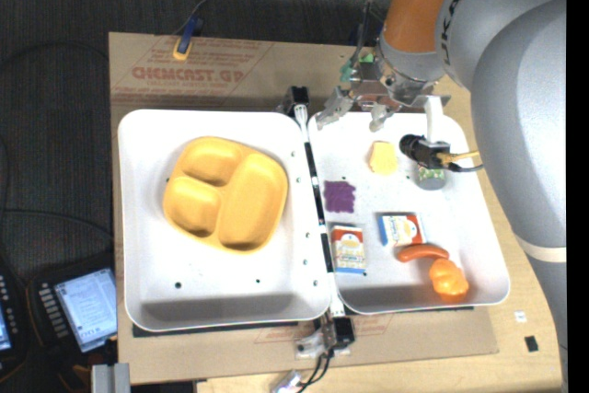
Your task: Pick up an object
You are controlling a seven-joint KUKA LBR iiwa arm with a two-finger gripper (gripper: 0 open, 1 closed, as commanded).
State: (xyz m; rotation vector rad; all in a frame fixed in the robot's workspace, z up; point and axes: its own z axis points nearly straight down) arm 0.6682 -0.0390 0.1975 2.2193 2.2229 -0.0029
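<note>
The grey arm [520, 133], orange-banded above the wrist, is nearest the lens. Its gripper [352, 113] hangs with the fingers spread and nothing between them.

Taking the pale yellow block [383, 157] as the mark, the gripper sits just beyond the block's far side and a little toward the other bin, close but apart. I judge this block the likeliest pick. It looks almost square, only slightly longer from far to near, so the approach turns on a short shift toward the near rim.

Nearer than the block, in the right bin [469, 225], lie a purple patch [339, 194], two small cartons [347, 248] and, farthest off, an orange piece [440, 271].
</note>
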